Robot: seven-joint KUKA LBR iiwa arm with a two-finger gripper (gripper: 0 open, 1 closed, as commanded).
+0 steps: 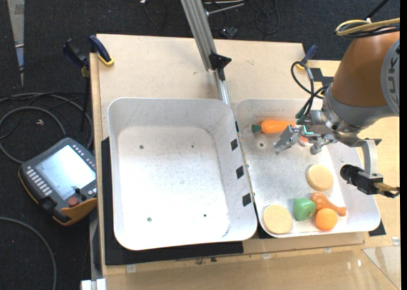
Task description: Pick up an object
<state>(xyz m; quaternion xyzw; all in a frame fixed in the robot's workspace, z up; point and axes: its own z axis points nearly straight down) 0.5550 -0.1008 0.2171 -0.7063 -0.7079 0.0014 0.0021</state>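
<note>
Wooden counter [165, 66] bearing two white bins: left bin [127, 174] bare-floored; right bin [375, 222] with carrot [275, 126] near its far edge beside jaws [297, 140], state indiscernible, rounds and fruit crowding its near corner.

Left bin [127, 155] open; toys [311, 209] crowd right bin [267, 174].

Grey arm [356, 107] with orange band, black cables, metallic tool [299, 139].
</note>
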